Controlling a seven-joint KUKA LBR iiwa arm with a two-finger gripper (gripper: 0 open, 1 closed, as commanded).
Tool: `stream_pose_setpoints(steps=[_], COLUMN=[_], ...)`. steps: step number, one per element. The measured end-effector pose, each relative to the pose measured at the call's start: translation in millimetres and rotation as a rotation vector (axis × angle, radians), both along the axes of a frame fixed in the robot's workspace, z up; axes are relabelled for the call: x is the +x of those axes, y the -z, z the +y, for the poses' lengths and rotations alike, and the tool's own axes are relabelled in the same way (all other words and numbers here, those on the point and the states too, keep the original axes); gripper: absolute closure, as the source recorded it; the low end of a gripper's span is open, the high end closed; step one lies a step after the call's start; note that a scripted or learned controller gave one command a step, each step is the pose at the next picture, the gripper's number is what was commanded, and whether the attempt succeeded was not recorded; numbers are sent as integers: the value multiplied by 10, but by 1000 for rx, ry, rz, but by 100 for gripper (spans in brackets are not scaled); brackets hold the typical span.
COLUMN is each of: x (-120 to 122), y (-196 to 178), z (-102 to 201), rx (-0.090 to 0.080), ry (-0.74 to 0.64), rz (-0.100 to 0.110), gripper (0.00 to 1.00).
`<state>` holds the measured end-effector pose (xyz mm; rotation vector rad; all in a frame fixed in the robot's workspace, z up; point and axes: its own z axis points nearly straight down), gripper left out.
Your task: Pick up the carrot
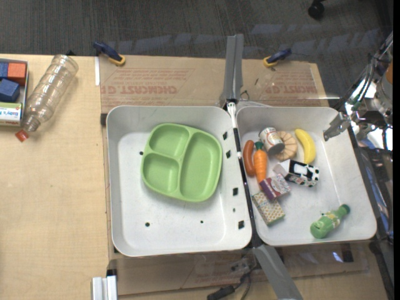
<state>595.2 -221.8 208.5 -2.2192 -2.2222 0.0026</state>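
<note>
The cardboard sheet (pixel 150 80) under the bins bears upside-down red lettering, roughly "CHEMCAST GP".

The carrot (pixel 260 160) is orange with a small green top, lying lengthwise in the right bin (pixel 365 186) near its left wall, green end toward the far side, its left flank beside a red sausage-like toy (pixel 249 154).

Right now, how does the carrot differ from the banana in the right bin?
The carrot is orange with a green top; the banana is plain yellow. The carrot lies by the bin's left wall, the banana further right. The carrot is straight, the banana curved. Both lie lengthwise, ungrasped.
</note>
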Motion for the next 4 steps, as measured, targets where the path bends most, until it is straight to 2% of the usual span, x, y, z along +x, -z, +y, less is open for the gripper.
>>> stream_pose_setpoints(steps=[1,2,3,4], x=[371,398,273,346], y=[1070,928,-799,-1893], z=[425,419,252,438], rx=[-1,-4,-2,-3], ry=[-16,-19,281,566], rz=[-3,-11,-1,1], gripper=[0,100,100,100])
